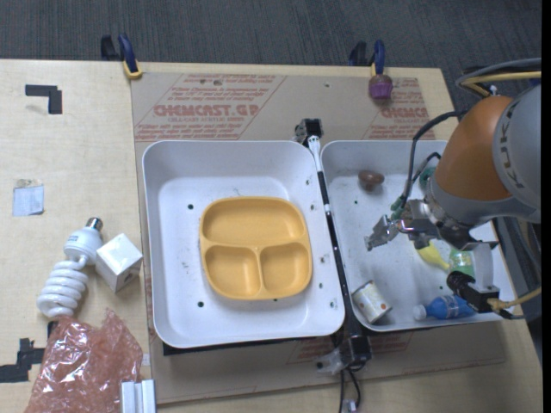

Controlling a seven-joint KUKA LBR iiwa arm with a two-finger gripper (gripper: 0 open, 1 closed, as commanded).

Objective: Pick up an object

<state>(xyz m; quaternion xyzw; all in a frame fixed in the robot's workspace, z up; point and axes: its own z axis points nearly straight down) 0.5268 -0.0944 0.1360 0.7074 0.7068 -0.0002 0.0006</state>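
My gripper (380, 232) hangs over the middle of the right bin (344, 157), pointing left, open with nothing between its fingers. Under and beside the wrist lies a yellow object (430, 254) with a green piece (461, 261) next to it, partly hidden by the arm. A small brown object (371, 179) rests near the bin's far wall. In the near left corner a white cup (372, 301) lies on its side. A blue bottle (448, 308) lies along the near wall.
The left bin (172, 299) holds a yellow divided plate (256, 248). Left of the bins, on the bench, lie a spiral light bulb (69, 274), a white cube (119, 261) and a crumpled pink bag (82, 368). A purple object (380, 86) sits behind the right bin.
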